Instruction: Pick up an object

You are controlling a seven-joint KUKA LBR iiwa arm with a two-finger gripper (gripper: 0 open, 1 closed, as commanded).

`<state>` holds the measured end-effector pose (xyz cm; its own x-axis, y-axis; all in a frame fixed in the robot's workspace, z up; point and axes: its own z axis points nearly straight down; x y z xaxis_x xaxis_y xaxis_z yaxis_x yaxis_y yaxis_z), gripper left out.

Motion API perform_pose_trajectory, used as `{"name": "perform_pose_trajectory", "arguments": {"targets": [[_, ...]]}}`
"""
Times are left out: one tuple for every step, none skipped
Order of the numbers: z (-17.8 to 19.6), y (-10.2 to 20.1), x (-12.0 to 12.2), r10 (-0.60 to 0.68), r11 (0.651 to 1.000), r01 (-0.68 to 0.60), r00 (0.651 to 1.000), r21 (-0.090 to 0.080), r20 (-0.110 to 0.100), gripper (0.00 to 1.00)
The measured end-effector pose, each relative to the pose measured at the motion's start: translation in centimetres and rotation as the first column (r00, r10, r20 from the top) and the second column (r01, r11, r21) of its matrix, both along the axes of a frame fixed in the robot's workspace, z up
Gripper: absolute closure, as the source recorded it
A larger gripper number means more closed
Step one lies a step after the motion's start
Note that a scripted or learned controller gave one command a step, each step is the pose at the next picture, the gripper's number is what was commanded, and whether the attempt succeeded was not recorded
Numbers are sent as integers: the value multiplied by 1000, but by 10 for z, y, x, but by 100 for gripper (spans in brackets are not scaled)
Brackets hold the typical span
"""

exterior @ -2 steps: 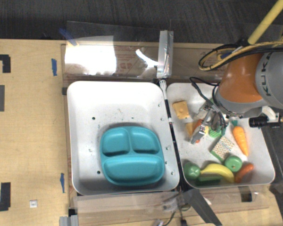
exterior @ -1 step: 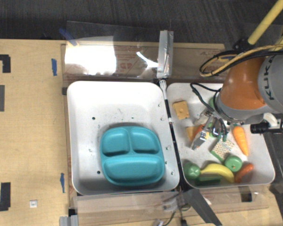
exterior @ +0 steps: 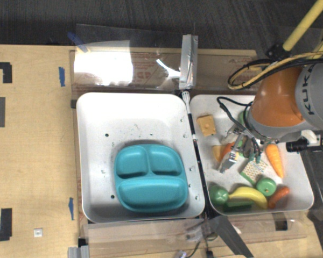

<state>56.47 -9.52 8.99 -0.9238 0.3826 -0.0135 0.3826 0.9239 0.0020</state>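
Observation:
The right bin [exterior: 307,198] holds several toy foods: a tan cracker square [exterior: 206,125], an orange wedge [exterior: 220,153], a carrot [exterior: 275,159], a pale checkered piece [exterior: 252,170], a banana [exterior: 248,195], a green pepper [exterior: 219,195], a green apple [exterior: 267,186] and a red-orange piece [exterior: 280,195]. My gripper [exterior: 241,156] hangs low over the middle of this bin, under the orange wrist. It is open, with nothing between its fingers. One finger [exterior: 227,160] slants down beside the orange wedge, and the other side ends just above the checkered piece.
The left bin [exterior: 97,112] carries a teal divided tray [exterior: 149,177] near its front. A metal divider [exterior: 188,63] stands behind the wall between the bins. Black and yellow cables [exterior: 247,71] loop behind the right bin. Wooden bench surface lies to the left.

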Motion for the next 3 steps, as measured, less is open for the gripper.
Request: {"name": "perform_pose_trajectory", "arguments": {"targets": [[0,-3,-2,54,999,-54,999,1,0,0],[0,-3,-21,51,999,-51,999,0,2,0],[0,-1,-27,160,987,-160,987,-3,1,0]]}}
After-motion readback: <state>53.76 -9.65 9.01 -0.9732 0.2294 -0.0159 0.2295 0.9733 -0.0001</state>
